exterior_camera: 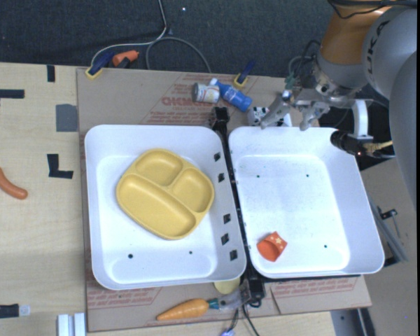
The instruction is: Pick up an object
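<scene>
My two-finger metal gripper (288,117) hangs over the far rim of the right-hand shallow white bin (350,187), and both grey fingers (267,115) stand splayed apart, released, with nothing between them. Cables and my own wrist clutter that spot, so I cannot make out the small black-and-white thing just beside the fingers. My grey arm with its orange band (360,9) is cut off at the top right. The small orange-red plastic object (271,246) lies in the same bin, near its front rim and toward the wall shared with the left bin, well apart from my fingers; it is a short, stubby lump, its shape is hard to read, and I cannot tell its long axis. Bare white floor surrounds it on the far and right sides. Left of this bin, the other white bin (101,187) holds a yellow divided plastic plate (166,193), lying flat and turned at a slant.
</scene>
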